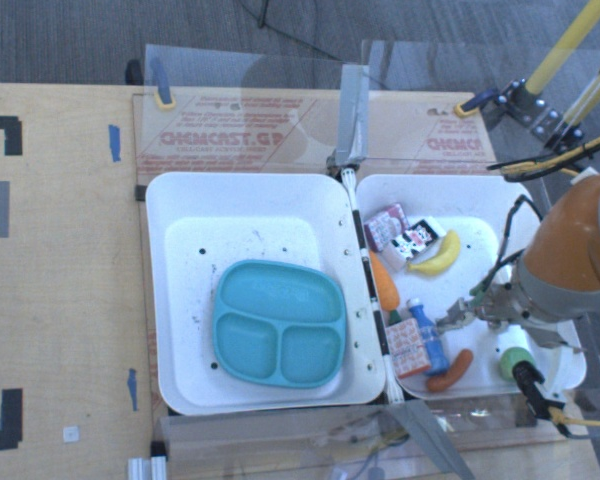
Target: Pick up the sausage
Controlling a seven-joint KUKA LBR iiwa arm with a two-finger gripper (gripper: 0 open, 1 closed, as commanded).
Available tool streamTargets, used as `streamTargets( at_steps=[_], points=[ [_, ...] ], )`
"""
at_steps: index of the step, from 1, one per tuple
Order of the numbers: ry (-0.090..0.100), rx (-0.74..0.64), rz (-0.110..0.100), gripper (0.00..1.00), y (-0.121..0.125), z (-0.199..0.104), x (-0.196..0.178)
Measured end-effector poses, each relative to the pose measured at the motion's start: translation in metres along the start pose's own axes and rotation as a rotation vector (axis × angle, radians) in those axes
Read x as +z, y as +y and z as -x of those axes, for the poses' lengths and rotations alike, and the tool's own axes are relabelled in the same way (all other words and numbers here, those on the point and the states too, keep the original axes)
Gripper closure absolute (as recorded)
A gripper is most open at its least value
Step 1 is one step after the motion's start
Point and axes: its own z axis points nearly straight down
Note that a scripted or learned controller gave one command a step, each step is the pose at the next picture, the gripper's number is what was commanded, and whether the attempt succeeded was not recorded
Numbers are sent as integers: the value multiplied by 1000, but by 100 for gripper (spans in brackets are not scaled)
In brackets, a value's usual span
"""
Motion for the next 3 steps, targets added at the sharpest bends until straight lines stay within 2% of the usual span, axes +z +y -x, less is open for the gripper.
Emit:
streamTargets(
  at_steps=[1, 2, 3],
  points=[
    [5, -80, -12, 0, 2, 63, -56],
    [2, -108, -5, 0, -1, -14, 0],
    [-3, -103, 1, 100, 0, -11, -10]
  ],
)
